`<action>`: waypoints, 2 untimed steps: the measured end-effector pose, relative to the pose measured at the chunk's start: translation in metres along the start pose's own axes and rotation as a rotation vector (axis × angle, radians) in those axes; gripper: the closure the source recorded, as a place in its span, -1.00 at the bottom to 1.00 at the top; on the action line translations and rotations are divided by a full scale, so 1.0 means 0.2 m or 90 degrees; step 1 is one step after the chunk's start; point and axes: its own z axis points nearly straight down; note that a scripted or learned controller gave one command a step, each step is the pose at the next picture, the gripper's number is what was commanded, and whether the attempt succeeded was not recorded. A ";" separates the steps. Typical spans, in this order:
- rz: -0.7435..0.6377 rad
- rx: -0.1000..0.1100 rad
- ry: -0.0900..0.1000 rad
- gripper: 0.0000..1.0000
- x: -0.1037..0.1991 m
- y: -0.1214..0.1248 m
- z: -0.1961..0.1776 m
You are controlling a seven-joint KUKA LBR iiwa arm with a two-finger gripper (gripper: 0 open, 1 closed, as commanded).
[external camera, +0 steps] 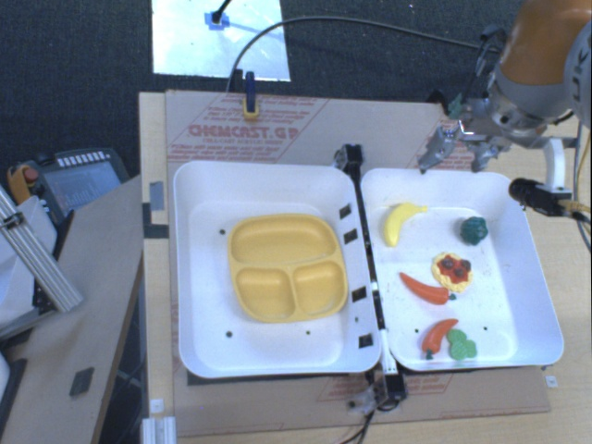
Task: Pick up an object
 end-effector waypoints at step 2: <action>-0.003 -0.008 -0.001 -1.00 0.02 0.05 0.19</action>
